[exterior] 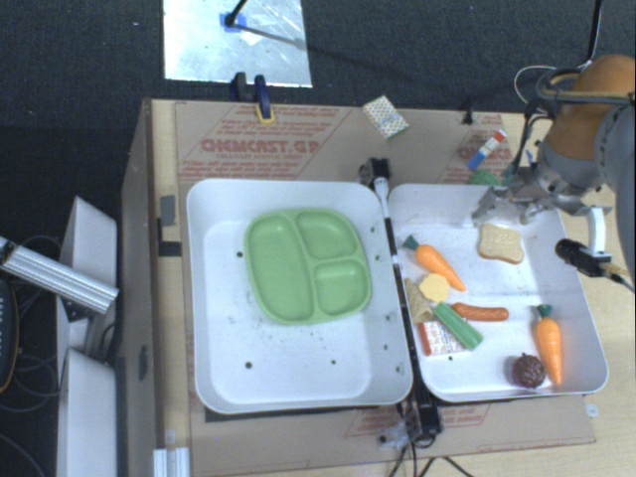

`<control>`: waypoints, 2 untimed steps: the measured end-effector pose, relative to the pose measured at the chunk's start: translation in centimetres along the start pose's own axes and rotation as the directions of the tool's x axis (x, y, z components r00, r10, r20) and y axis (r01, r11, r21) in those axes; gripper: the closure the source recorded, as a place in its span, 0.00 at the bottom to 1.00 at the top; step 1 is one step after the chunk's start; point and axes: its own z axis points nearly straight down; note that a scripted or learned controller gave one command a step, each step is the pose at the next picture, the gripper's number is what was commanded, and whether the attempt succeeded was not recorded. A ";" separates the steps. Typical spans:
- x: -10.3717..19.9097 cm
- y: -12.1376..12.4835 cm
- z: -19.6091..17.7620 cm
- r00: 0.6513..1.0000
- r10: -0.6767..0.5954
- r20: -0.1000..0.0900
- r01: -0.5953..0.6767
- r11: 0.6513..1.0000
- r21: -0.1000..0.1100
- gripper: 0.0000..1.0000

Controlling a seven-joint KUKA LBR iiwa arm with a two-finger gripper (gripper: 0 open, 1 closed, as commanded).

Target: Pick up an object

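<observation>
While claw (502, 203) hangs, grip state unclear, bread slice (501, 243) lies just below in right bin (586, 361).

Glossy green plastic plate (306, 265), smooth white bins (224, 366), seemingly cardboard bench (258, 144)

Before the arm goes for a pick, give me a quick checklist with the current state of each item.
1. End effector over the right bin: ok, at its far edge.
2. Nothing between its fingers: cannot tell.
3. Nearest target, the bread slice, unobstructed: ok.
4. Carrot free of neighbours: not ok, the dark round piece sits against it.
5. Green plate in the left bin, away from the arm: ok.
</observation>
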 end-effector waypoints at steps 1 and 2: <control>0.0 -0.2 1.2 1.000 0.004 -0.003 -0.004 1.000 0.007 0.00; 0.0 0.0 0.1 1.000 0.001 0.000 -0.001 1.000 0.000 1.00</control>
